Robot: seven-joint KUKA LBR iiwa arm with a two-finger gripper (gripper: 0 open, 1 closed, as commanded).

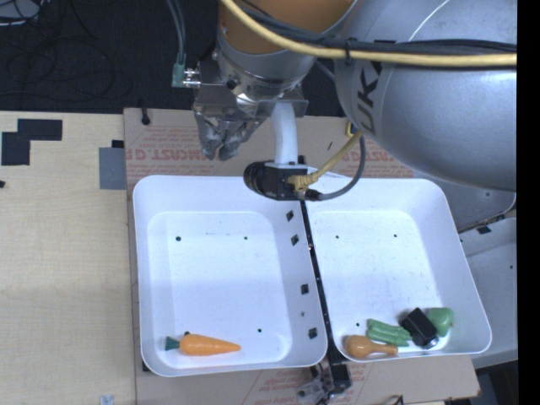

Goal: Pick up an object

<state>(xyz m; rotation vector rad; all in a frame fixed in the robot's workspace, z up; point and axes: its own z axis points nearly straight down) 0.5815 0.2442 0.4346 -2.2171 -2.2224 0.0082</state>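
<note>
The grey arm with its orange band reaches in from the right and fills the top of the camera view. Its gripper [226, 144] hangs above the far edge of the counter [67, 251], just beyond the back rim of the left shallow white plastic bin [145, 251]. The dark metal fingers [221, 142] point down and sit close together with nothing between them; they grip no object. A yellow cable [380, 53] runs across the arm, and a black cable loops down to a dark fitting near the back of the divide between the two bins.

In the left bin, an orange plastic toy carrot with a small green top [205, 344] lies flat near the front wall, its pointed tip facing right. It is well apart from the gripper.

The right shallow white plastic bin [468, 277] holds a small cluster in its front right corner. A tan pear-shaped toy [367, 348] lies against the front wall. Just beside it, to the right, is a green pod-like toy vegetable [388, 332]. A small black block [419, 326] touches that green piece, tilted, and a rounded green toy [440, 318] sits at its far side by the bin's corner.

The counter is pale wood-patterned board with dark rectangular marks on the left.
</note>
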